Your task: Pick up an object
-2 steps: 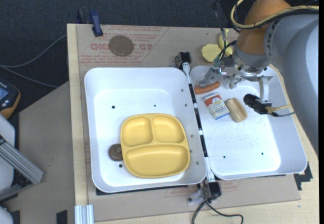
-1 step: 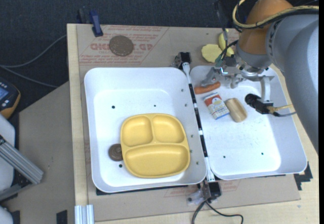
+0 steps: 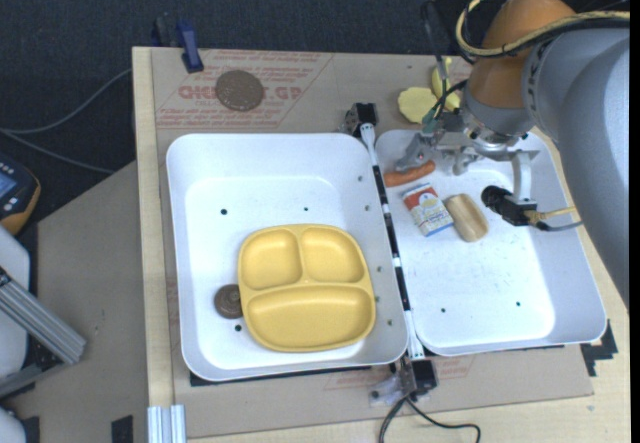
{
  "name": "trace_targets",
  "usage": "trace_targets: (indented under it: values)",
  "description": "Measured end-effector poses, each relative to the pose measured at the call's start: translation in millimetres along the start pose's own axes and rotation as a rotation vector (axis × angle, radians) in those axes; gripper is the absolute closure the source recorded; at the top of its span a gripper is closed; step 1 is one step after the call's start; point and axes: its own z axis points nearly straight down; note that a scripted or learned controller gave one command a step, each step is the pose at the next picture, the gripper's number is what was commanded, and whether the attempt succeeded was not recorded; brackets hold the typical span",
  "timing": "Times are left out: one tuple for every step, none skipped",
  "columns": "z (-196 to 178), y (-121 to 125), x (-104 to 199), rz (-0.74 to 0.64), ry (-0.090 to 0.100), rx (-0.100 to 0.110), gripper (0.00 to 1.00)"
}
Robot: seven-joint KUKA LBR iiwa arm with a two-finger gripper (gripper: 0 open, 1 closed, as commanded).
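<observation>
The small red-and-white printed box [image 3: 428,210] is lying near the left wall of the right shallow white bin [image 3: 500,311], just beside a tan wooden cylinder [image 3: 466,217]. Farther back, an orange carrot-shaped piece [image 3: 409,173] is resting at that bin's far left corner. My claw [image 3: 447,145] is hanging just above it; whether it is open or closed I cannot tell. In the left bin [image 3: 200,181], a yellow three-compartment plastic plate [image 3: 303,286] is sitting.

Even, bright overhead light, glare on the white bins [image 3: 190,231], soft shadows, perhaps slightly blurred throughout.
</observation>
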Motion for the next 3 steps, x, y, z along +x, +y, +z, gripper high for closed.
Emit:
trace_targets:
  values:
    - [-0.1, -0.1, 2.1, 0.001, -0.001, 0.001, 0.0]
    - [-0.1, -0.1, 0.9, 0.001, -0.001, 0.0, 0.0]
    - [-0.1, 0.0, 3.8, 0.0, -0.001, 0.0, 0.0]
